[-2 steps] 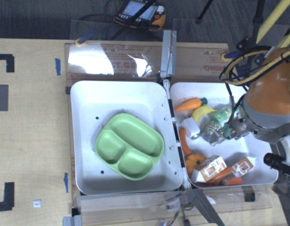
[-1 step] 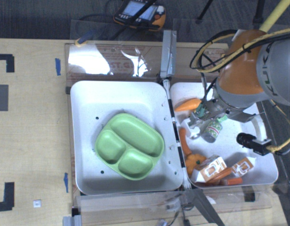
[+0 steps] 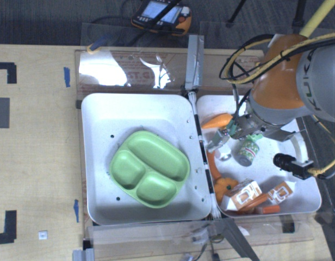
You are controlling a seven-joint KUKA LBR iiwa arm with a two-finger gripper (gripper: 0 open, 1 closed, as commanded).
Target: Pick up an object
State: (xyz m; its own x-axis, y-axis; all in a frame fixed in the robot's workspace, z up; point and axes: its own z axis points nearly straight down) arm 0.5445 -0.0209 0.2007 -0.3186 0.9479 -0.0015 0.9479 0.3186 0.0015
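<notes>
Slanted overhead view (fixed) of both bins (image 3: 102,145)

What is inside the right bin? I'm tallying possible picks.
In the right bin: a carrot, a small can, an orange fruit and cartons. The arm covers its upper part.

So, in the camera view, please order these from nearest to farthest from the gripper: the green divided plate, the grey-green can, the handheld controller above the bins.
Measured from the gripper:
1. Grey-green can, in the right bin, just beside the gripper.
2. Green divided plate, in the left bin, across the divider.
3. Handheld controller, on the floor beyond the bins, at the top.
</notes>
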